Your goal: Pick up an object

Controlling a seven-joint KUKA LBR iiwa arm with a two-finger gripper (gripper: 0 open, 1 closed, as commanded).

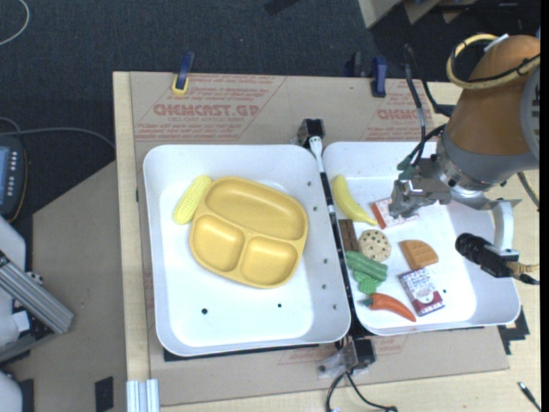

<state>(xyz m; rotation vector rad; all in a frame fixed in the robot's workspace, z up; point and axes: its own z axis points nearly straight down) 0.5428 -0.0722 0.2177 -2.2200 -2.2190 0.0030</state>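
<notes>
The gripper (410, 197) is being seen in the right bin (489, 303), at about 1 o'clock from the bin's middle, hanging from the grey arm (489, 136) that is reaching in from 3 o'clock. Whether the gripper is apart or together cannot be told, because the dark metal parts are being blurred together. Its tip is being held just above, or perhaps touching, a small red and white packet (388, 214); contact cannot be confirmed.

The other objects are lying in the same bin. A yellow banana (350, 199) is placed at 9 o'clock from the gripper, near the bin's left wall. A round cookie (374, 245) is found at 7 o'clock from the gripper, with a brown bread piece (419, 253) just beside it at 3 o'clock. A green vegetable (367, 271) is lying below the cookie, and an orange carrot (391, 305) is lying at 6 o'clock from that. A dark red packet (422, 290) is placed just beside the carrot.

In the left bin (171, 299), a yellow divided tray (249, 230) is resting, with a corn cob (191, 199) touching it at 10 o'clock.
</notes>
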